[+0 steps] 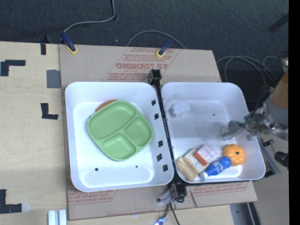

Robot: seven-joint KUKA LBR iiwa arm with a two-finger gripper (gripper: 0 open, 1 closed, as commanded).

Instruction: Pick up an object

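Evidently the grey two-finger gripper [233, 128] hung by the right wall of the right-hand shallow white plastic bin [206, 89], carrying nothing; whether it was spread or closed I could not tell. Candidates lay along that bin's front edge — a small orange plastic pumpkin [234, 153], a blue-and-white bottle [217, 168], a small red-and-white carton [205, 153]. The pumpkin, nearest, looked the best target — descend straight over it, clear of the bottle touching its side.
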